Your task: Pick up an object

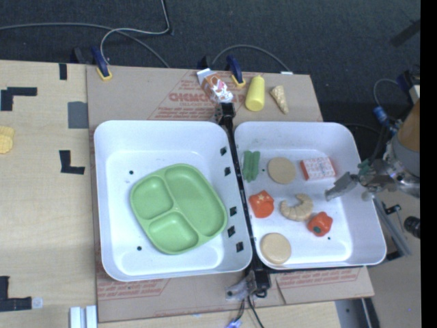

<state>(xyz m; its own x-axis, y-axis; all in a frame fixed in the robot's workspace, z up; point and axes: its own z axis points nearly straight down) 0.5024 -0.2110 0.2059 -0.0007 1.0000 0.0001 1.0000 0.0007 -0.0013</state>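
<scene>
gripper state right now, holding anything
gripper: at the right bin's right edge, nothing visibly held; open or shut cannot be told.

Stuff you can't really make out here

The gripper, hanging over the right rim of the right bin, is a blurry grey smear, so no telling how it's set. The arm behind it gets chopped by the frame edge (orange band barely peeks in). The carton above that bin has unreadable print.

Bare floor along right bin top and right edge, food toys seemingly crowded centre-left, croissant touching none
</scene>
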